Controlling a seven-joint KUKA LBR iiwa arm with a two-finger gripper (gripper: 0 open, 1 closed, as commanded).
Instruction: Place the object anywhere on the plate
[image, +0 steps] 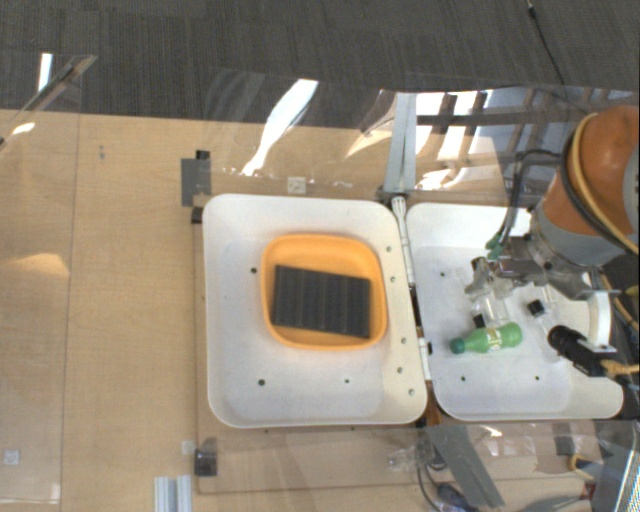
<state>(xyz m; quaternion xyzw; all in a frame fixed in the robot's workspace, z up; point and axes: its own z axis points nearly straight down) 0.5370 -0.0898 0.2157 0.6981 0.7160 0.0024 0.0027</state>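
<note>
A small green bottle (487, 340) lies on its side in the right bin (450, 400), its cap pointing left. My gripper (484, 297) hangs just above and behind the bottle, close to its middle, and nothing shows between the gripper and the bottle's body. In the left bin (230, 390) sits the orange plate (322, 248), with a dark grey ridged rectangular pad (322, 301) lying flat across its middle. The arm comes in from the right, with its orange band (600, 165) over the right bin's far corner.
A raised divider (410, 300) separates the two bins. A metal strut (402, 140) stands behind the divider. A small dark piece (535, 307) lies in the right bin near the wrist. White bin floor surrounds the plate on all sides.
</note>
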